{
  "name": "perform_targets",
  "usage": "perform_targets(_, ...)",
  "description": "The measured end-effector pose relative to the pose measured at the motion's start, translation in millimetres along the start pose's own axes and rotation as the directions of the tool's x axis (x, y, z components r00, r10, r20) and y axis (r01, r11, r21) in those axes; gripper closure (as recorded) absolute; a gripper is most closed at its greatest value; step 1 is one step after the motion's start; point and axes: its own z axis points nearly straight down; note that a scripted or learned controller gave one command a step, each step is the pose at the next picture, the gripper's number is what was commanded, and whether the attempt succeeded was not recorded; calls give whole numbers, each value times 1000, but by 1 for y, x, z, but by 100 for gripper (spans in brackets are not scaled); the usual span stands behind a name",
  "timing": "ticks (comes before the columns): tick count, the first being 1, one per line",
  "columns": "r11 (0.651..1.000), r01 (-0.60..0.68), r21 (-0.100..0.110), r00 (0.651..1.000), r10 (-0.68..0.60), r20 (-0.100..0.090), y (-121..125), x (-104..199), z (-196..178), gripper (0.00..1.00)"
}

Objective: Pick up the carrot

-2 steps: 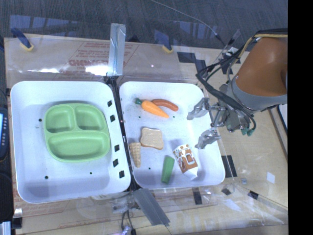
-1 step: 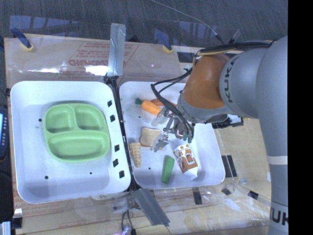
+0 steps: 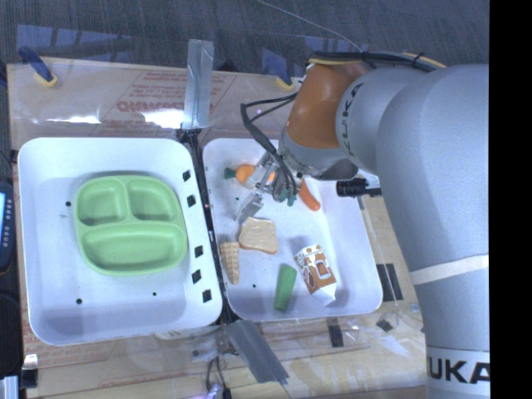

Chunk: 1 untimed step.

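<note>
The gripper (image 3: pixel 262 191) hangs in the right bin (image 3: pixel 359 264), the carrot (image 3: pixel 243 173) just beside it, bread (image 3: pixel 258 236) below.

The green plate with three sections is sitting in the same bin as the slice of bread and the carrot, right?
Not quite. The camera view shows the green plate by itself in the left bin. The slice of bread and the carrot are in the right bin, where the gripper is reaching.
</note>
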Motion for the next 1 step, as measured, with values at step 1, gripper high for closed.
perform_targets(1,1000,10,-4,1000,-10,17,4,-2,-12,100)
